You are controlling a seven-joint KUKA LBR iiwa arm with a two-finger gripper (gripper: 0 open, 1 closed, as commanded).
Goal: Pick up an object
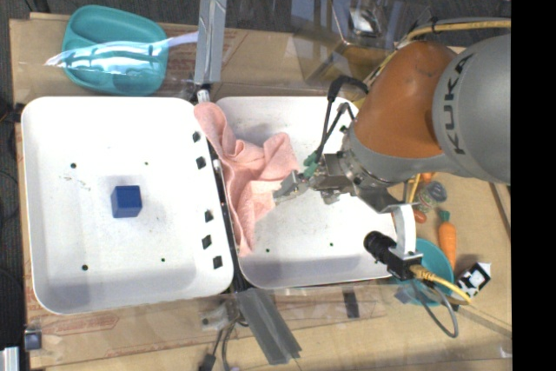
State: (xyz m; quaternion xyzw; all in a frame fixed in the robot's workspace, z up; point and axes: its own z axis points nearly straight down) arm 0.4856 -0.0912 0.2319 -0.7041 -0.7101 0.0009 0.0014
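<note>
While over right bin (pixel 304 269) | pincer (pixel 294 184) touches pink cloth (pixel 252 178) (crumpled)

A teal plastic scoop (pixel 111 48) lies far left of the pincer; a small orange carrot (pixel 447 237) (perhaps a toy) sits right.

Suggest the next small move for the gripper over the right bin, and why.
Probably a short descent onto the pink cloth and then a close. The gripper sits at the cloth's right edge in the right bin, and the view doesn't show fabric between its fingers, so no grasp is confirmed. The blue cube lies far off in the left bin, so the cloth is the nearer target.
</note>
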